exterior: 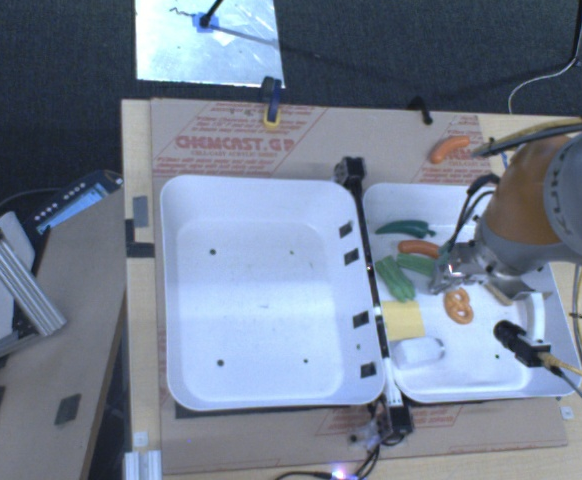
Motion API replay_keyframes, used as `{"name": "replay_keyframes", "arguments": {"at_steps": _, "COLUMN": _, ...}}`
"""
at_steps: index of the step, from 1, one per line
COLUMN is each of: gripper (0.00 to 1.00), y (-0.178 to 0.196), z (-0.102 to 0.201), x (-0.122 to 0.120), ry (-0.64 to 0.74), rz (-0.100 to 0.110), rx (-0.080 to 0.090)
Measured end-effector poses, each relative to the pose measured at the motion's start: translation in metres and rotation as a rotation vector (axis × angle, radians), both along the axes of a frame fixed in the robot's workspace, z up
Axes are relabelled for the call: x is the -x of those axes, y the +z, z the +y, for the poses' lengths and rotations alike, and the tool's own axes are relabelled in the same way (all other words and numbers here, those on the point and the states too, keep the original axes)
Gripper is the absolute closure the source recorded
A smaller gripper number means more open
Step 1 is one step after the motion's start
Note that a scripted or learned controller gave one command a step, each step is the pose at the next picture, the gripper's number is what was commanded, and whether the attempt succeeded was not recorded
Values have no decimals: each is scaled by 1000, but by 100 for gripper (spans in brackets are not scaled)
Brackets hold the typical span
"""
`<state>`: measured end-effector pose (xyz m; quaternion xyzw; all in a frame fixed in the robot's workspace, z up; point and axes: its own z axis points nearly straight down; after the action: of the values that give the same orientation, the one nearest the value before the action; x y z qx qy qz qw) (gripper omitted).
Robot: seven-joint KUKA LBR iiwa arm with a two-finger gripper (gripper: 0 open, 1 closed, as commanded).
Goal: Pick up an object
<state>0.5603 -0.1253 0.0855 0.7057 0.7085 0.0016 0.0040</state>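
Closest candidate looks like the pretzel (460,306): small orange-brown twist lying flat on the floor of the right-hand bin (471,366), just beside the pincer (447,275), on the side toward the bin's front edge and a touch back toward the arm (531,218). Can't say if they're touching; at most a sliver between them. It's roughly round, no real long axis, so my read is wrist angle hardly matters for it. What matters is a short shift toward the front edge before going down. The pincer sits low over the middle of the bin. Can't tell how far open it is from here, too blurred, and I see nothing in its grip. On the opposite side, away from the arm, a short green pod (418,265) lies just beside the pincer, with a bigger green pod (395,280) past it near the divider. Both run on a slant, so those would need the wrist lined up across them. An orange stick (419,249) is near, toward the back edge. A yellow block (403,320) sits beyond the pretzel, near the divider, well clear. Risk as I see it: coming straight down from here lands between the pretzel and the short pod and catches neither. The left-hand bin (261,298) is well apart, not in play.
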Motion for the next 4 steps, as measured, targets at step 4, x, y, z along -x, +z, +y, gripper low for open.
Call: {"name": "replay_keyframes", "arguments": {"at_steps": 4, "gripper": 100, "y": 440, "z": -33, "x": -2, "ry": 4, "rz": -4, "rx": 1}}
